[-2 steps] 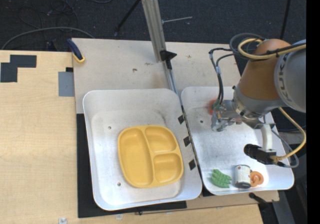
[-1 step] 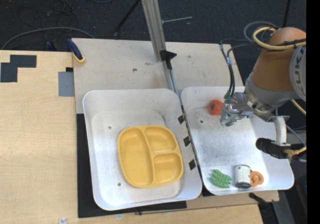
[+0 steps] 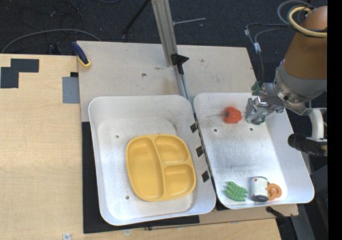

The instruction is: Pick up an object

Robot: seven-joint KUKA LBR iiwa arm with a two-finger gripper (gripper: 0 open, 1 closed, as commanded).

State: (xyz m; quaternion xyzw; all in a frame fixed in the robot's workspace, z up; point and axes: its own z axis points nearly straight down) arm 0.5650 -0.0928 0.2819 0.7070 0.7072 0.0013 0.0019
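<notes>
In the camera view a red tomato-like toy point(image 3: 232, 115) lies near the back of the right bin point(image 3: 243, 153). My gripper point(image 3: 256, 113) hangs just to its right, a short gap apart, low over the bin with nothing seen between its fingers. At the bin's front sit a green pea-pod toy point(image 3: 235, 191), a small grey and white can point(image 3: 259, 188) and an orange ring-shaped toy point(image 3: 273, 191).
The left bin point(image 3: 107, 126) holds a yellow divided tray point(image 3: 160, 167). A metal post point(image 3: 165, 25) rises behind the bins, with a black clamp point(image 3: 179, 60) on it. Black clips point(image 3: 199, 151) sit on the rim between the bins. A wooden bench lies at left.
</notes>
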